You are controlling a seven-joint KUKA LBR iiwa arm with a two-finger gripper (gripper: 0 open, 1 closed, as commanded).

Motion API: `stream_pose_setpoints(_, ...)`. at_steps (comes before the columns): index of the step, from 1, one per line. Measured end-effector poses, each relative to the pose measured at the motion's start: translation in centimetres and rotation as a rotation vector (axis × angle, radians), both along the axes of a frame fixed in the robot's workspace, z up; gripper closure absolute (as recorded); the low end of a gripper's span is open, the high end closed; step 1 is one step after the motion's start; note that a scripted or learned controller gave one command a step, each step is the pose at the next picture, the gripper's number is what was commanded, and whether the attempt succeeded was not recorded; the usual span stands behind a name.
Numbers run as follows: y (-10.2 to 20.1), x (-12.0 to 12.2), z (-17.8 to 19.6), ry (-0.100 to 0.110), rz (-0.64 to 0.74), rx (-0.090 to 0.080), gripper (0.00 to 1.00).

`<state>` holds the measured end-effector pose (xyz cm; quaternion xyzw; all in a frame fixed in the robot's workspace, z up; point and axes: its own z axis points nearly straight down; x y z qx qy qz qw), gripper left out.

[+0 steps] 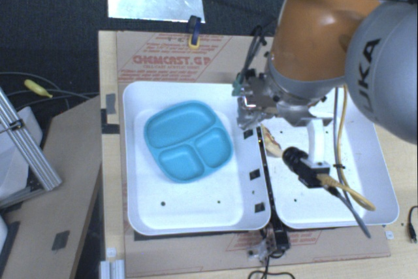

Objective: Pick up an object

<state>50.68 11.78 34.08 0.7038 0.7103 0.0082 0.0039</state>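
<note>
A light-blue plate (188, 140) with three compartments lay flat, open side up and set askew, in the left bin (189, 206). A small pale, tan-marked item (271, 142) lay in the right bin (375, 170), just beside its left wall; its kind could not be determined.

The blue divided plate (188, 140) fills the middle of the left bin (128, 163), leaving a broad bare strip of floor along the near side and narrower margins at the far side and left wall; the end effector (250, 115) hangs over the ridge where the two bins meet, near the plate's right edge; the arm (326, 29) covers the far part of the right bin (390, 204); a small pale scrap (272, 142) lies just right of that ridge; bare floor shows along the right bin's right side.
</note>
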Motion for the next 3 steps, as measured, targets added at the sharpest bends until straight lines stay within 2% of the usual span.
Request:
stream_pose_setpoints(1, 3.5, -1.7, 0.9, 0.014, -0.001, -0.003, 1.00)
stream_pose_setpoints(2, 1.4, 1.8, 10.0, 0.003, -0.008, -0.003, 1.00)
stream_pose_setpoints(3, 10.9, 2.9, 3.6, 0.020, 0.003, -0.005, 1.00)
